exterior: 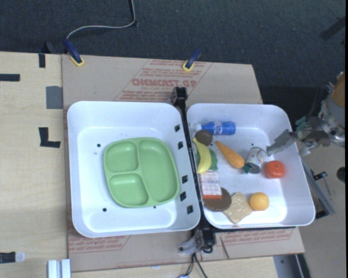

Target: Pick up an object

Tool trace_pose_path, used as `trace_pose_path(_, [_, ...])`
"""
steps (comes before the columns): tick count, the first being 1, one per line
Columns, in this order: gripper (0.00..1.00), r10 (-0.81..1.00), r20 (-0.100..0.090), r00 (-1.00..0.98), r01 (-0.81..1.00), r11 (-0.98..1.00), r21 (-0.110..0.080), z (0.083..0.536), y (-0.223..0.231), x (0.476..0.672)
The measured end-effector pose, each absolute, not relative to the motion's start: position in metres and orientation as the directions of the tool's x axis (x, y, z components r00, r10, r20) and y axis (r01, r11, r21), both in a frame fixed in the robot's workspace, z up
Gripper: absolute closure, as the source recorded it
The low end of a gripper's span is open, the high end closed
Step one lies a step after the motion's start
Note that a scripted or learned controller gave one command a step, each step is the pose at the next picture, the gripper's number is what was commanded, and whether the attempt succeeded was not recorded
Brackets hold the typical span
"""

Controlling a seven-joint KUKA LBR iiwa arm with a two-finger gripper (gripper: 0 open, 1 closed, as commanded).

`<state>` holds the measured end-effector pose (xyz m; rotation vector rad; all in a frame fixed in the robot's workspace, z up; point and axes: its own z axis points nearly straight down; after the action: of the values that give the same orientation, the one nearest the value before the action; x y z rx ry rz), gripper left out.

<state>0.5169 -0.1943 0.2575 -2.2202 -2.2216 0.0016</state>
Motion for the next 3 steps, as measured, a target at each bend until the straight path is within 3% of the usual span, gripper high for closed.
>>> trace_pose_path(1, [0.0, 1.0, 0.002, -0.001, 1.0, 0.001, -0.007, 0.107, -0.164, 0.561])
trace_pose_path(2, [0.0, 1.0, -0.009, 0.002, 1.0, -0.002, 0.009, 0.087, -0.104, 0.609])
trace_pose_path(3, [0.0, 1.0, -0.002, 0.0, 1.0, 0.0, 0.006, 0.087, -0.114, 0.548])
